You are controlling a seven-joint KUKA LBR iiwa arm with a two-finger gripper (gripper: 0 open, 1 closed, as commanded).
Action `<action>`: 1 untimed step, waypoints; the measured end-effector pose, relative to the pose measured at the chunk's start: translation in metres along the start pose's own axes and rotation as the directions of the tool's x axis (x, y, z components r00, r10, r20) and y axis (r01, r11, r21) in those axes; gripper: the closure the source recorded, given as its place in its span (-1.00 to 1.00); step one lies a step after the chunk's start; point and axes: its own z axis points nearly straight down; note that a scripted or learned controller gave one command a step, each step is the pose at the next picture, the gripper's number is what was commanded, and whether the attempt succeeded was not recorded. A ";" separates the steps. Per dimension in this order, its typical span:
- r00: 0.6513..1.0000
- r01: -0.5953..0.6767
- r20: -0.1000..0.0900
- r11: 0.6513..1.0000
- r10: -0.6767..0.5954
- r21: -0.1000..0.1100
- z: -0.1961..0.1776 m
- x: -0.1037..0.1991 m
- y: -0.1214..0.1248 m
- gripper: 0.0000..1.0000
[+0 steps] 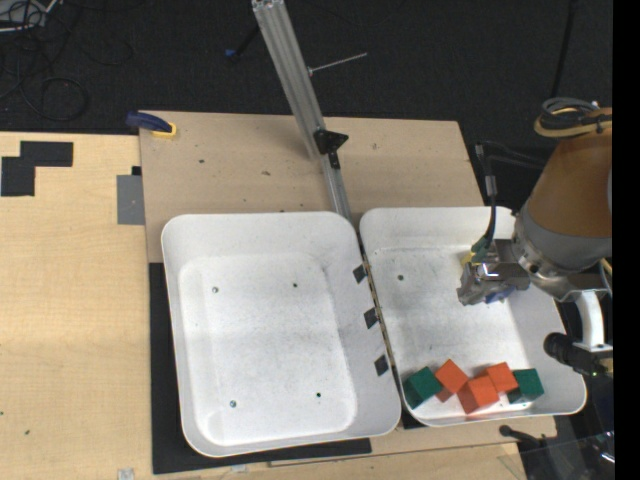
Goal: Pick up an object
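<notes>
Where the right bin point(440, 238) lies, arm point(570, 208) bent over, tool point(482, 286) low

One fixed camera looks down at a slant on the worktop point(250, 158), taking in both bins from moderate height, left of the pincer point(482, 286).

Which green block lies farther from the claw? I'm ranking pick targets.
The left green block, at the cluster's left end; the other green block sits lower right, closer to the claw.
</notes>
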 end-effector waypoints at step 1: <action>1.000 0.003 -0.002 1.000 -0.003 0.001 -0.009 0.048 0.011 1.00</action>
